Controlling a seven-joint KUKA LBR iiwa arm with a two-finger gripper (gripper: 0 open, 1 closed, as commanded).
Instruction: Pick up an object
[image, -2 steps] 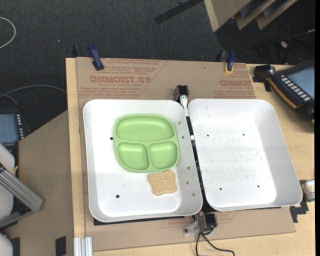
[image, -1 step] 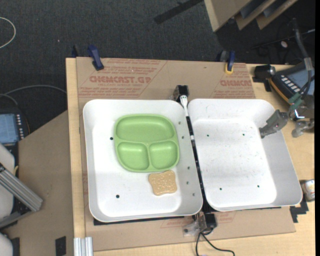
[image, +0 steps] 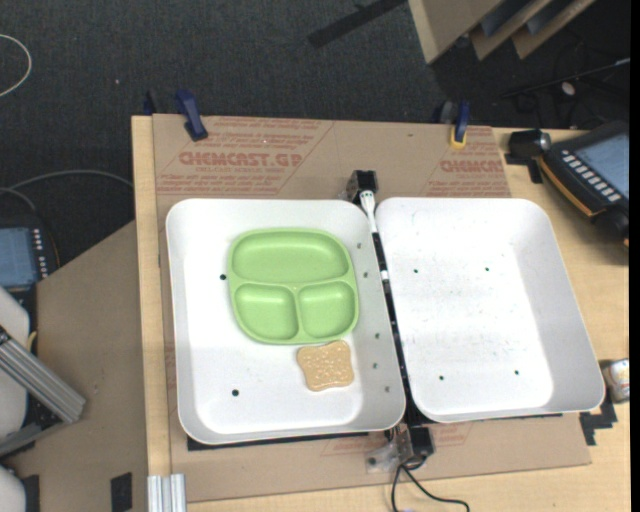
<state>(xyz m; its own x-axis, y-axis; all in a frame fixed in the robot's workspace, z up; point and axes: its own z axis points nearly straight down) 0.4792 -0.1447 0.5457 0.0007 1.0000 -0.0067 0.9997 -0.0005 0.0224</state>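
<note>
A green divided plate (image: 293, 283) with three compartments lies in the left white bin (image: 200, 380), toward its middle and back. Just in front of the plate, touching or nearly touching its front edge, lies a tan piece of toast (image: 327, 366) flat on the bin floor.
The right white bin (image: 480, 300) sits beside the left one, with a black clip (image: 363, 184) at the seam between them at the back. Both bins rest on a brown board (image: 260, 150) held by blue clamps. A black handheld pendant (image: 590, 175) lies at the far right.
</note>
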